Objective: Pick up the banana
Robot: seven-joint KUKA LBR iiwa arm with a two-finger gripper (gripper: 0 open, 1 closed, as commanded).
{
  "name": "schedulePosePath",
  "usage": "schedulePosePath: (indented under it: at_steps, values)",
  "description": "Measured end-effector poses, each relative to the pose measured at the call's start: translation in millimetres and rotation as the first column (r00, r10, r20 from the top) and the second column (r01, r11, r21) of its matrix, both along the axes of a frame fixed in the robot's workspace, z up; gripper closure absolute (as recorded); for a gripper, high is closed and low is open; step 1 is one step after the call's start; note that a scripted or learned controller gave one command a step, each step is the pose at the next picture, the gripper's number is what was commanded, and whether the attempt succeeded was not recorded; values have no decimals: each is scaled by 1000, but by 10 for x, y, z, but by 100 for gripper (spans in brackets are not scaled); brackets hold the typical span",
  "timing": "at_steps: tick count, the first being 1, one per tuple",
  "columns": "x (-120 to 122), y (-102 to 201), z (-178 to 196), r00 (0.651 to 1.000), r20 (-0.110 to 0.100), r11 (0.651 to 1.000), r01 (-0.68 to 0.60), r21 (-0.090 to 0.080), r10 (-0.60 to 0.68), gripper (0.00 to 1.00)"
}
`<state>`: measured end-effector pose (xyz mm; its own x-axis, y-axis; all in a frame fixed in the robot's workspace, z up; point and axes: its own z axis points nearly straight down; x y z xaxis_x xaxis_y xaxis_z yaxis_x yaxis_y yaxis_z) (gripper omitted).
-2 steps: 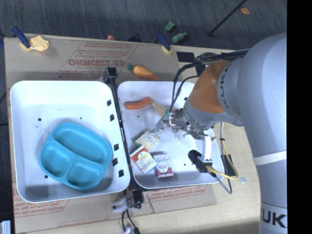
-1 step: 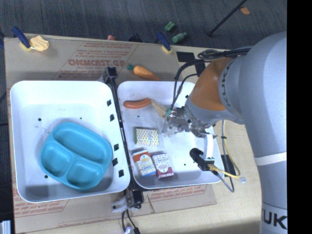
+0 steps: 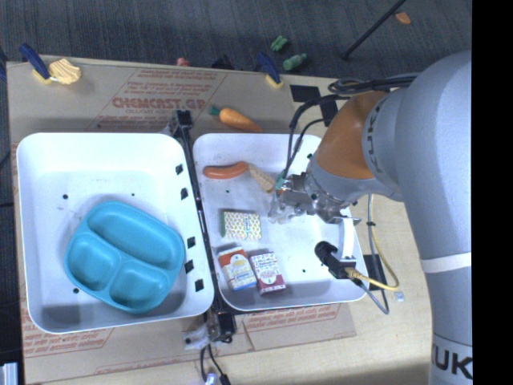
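Camera view: the gripper (image 3: 282,205) hangs low over the middle of the right bin (image 3: 321,293), and whether it is wide or narrow cannot be told from this slant; nothing can be seen held in it. The pale tan piece that I take for the banana (image 3: 260,177) lies on the bin floor just beside the gripper at about 11 o'clock, next to the sausage (image 3: 226,170). Its long axis runs roughly from 10 to 4 o'clock, so the grasp likely calls for a short shift toward 11 o'clock.
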<state>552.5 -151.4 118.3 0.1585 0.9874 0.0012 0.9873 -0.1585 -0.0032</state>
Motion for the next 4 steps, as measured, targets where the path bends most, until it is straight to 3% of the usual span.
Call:
schedulePosePath:
  at_steps: [1,3,4]
  values:
    - [67,568,-233,996,8,996,88,-3,-88,100]
    - [72,574,-34,997,2,997,82,-1,-82,100]
    - [559,494,-265,748,2,748,-664,-2,664,100]
